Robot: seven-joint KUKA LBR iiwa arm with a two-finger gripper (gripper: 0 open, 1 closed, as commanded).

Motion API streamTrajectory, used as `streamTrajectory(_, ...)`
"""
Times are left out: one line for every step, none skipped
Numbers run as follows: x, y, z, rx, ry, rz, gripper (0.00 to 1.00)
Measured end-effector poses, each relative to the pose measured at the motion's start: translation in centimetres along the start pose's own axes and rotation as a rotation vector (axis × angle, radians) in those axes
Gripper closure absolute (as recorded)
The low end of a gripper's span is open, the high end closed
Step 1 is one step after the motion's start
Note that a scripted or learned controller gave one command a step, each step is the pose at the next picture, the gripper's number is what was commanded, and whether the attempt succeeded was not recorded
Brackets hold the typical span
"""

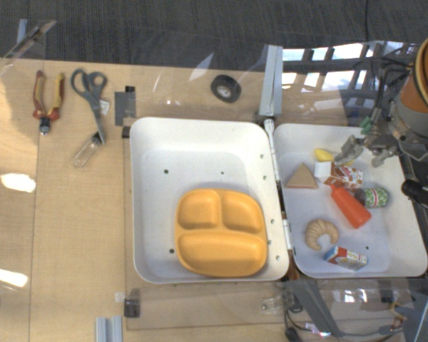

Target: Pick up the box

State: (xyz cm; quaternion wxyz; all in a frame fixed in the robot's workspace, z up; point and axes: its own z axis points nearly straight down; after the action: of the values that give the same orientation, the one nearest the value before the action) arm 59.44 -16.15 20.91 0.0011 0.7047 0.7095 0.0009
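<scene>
A small red, white and blue box (347,258) lies flat near the front edge of the right bin (406,262). A second red-and-white patterned carton (349,177) sits further back, next to a white cube (322,169). My gripper (364,153) hangs over the back right of that bin, just above and behind the patterned carton. It is open, with one finger (347,150) on the left, the other on the right, and nothing between them. The orange-banded wrist (421,95) rises at the right edge.
The right bin also holds a brown wedge (302,177), a yellow piece (324,154), an orange bottle (351,206), a green can (375,197) and a croissant (322,231). An orange divided tray (221,231) lies in the left bin (200,148). Pliers, scissors and a tape roll (226,87) rest on the bench.
</scene>
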Motion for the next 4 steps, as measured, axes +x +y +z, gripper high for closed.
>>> streamTrajectory(2.5, -9.4, 9.6, -0.002, 0.0, -0.117, 0.0)
streamTrajectory(5.3, -10.3, 11.9, -0.014, -0.006, -0.076, 0.0)
streamTrajectory(-0.1, -10.3, 11.9, -0.014, -0.006, -0.228, 0.0)
streamTrajectory(0.1, -10.5, 6.9, -0.005, -0.002, -0.015, 0.0)
